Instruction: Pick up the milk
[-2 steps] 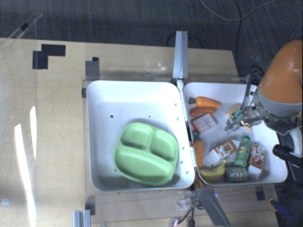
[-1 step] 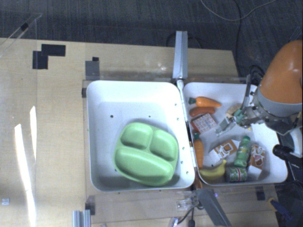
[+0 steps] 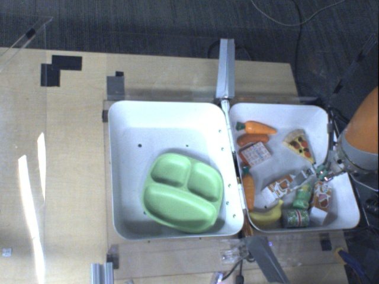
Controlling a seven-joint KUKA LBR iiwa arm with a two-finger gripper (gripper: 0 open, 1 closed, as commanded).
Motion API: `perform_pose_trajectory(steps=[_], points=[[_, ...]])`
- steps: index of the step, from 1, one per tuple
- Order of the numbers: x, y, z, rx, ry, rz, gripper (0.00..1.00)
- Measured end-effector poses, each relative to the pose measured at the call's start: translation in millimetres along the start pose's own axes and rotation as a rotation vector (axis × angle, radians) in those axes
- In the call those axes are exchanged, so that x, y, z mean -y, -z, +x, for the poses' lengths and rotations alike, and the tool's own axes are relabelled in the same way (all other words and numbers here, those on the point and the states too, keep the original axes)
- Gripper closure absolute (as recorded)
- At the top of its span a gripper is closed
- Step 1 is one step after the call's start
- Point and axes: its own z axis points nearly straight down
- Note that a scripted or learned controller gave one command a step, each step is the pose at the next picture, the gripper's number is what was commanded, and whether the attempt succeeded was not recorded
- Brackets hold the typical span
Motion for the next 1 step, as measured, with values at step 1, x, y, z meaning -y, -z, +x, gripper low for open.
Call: perform_pose_trajectory(steps=[1], points=[[8.8, -53.4, -34.3, 0.017, 0.084, -0.021, 0.0]])
